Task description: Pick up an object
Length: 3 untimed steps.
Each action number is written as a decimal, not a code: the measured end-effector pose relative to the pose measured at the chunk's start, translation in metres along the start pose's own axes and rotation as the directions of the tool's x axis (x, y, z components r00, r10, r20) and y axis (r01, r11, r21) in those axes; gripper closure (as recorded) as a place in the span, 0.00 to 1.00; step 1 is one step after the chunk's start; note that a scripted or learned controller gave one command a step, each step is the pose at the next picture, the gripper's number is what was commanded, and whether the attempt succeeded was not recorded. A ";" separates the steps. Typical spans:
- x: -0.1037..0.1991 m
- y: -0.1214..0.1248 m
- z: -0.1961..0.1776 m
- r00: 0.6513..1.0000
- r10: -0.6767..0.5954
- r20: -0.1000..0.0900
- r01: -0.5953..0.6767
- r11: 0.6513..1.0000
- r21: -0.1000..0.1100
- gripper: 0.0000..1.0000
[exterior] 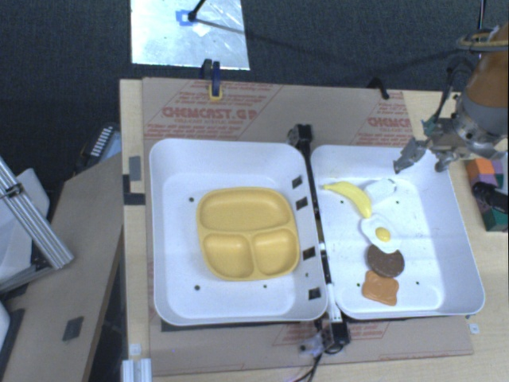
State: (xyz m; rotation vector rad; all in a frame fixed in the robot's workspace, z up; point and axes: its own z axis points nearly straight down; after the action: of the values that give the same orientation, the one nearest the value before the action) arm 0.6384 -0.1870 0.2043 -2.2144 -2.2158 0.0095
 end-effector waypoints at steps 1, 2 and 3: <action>0.001 0.003 -0.008 1.000 -0.003 0.003 0.003 1.000 -0.012 0.00; -0.002 0.006 0.052 1.000 -0.002 0.003 0.002 1.000 -0.012 0.00; 0.001 0.005 0.105 1.000 -0.001 -0.002 0.001 1.000 -0.019 0.00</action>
State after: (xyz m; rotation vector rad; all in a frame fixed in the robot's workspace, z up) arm 0.6426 -0.1857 0.0991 -2.2223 -2.2250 -0.0132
